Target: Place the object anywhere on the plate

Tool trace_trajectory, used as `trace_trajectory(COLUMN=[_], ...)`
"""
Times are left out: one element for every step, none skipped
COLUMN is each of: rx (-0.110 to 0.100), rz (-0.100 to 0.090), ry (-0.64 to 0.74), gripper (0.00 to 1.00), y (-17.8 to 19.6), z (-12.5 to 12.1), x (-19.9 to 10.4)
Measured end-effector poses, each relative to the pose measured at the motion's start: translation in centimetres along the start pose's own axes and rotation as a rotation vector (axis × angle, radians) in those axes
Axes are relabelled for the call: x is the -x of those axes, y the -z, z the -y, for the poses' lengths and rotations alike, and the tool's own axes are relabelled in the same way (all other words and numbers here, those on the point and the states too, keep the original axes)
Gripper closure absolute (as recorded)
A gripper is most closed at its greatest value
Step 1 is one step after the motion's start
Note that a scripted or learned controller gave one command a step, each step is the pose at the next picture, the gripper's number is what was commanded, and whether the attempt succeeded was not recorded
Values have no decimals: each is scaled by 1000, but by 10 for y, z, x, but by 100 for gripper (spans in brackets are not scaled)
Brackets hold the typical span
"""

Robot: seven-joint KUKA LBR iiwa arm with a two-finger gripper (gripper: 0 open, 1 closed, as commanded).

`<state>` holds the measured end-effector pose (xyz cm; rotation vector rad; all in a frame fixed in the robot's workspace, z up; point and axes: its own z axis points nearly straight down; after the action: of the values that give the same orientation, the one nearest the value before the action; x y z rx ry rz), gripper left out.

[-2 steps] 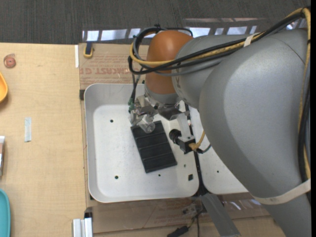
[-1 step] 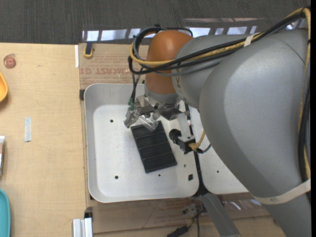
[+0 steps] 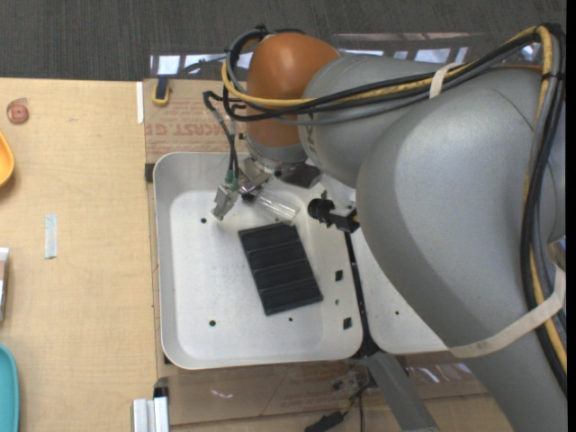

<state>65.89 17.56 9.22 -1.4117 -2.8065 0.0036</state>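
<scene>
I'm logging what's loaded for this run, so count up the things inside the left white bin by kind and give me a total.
Black ribbed rectangular plate: 1
Small clear object by the gripper, near the bin's back edge: 1
Total: 2

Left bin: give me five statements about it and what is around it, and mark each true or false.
1. A black ribbed rectangular block lies flat on the floor of the left bin. True.
2. The gripper hangs over the wooden table. False: it is over the left bin's upper part, above and left of the block.
3. The block stands upright against the bin's left wall. False: it lies flat near the bin's middle, turned at a slant.
4. A light wooden table lies left of the bin. True.
5. The arm's band above the wrist is blue. False: it is orange.
</scene>
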Motion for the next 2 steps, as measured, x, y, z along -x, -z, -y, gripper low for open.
trace_trajectory(rx=[-7, 4], rz=[-4, 1], ry=[301, 805], gripper=[0, 0], y=[-2, 0], z=[-13, -24], x=[-21, -44])
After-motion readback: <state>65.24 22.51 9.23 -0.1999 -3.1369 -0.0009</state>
